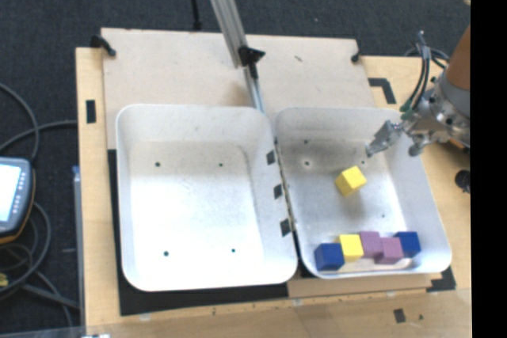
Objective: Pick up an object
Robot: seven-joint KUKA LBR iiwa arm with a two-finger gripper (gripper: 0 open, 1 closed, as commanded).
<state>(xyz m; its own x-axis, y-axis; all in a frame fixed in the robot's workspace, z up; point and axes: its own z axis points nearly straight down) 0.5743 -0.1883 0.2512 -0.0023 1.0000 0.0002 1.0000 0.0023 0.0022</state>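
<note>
A yellow cube (350, 180) lies alone near the middle of the right bin (317, 131). Along that bin's front wall sits a row of blocks: a blue one (328, 256), a yellow one (352, 247), two purple ones (371, 241) (390, 250) and another blue one (408, 242). My gripper (398, 143) hangs over the bin's far right edge, up and to the right of the lone yellow cube. Its fingers stand apart and open, with nothing between them.
The left bin (198, 194) adjoins the right one, with a raised rim between them. A slanted metal rail (226, 8) rises from the bench behind the bins. A handheld pendant (12, 198) and cables lie on the floor at left.
</note>
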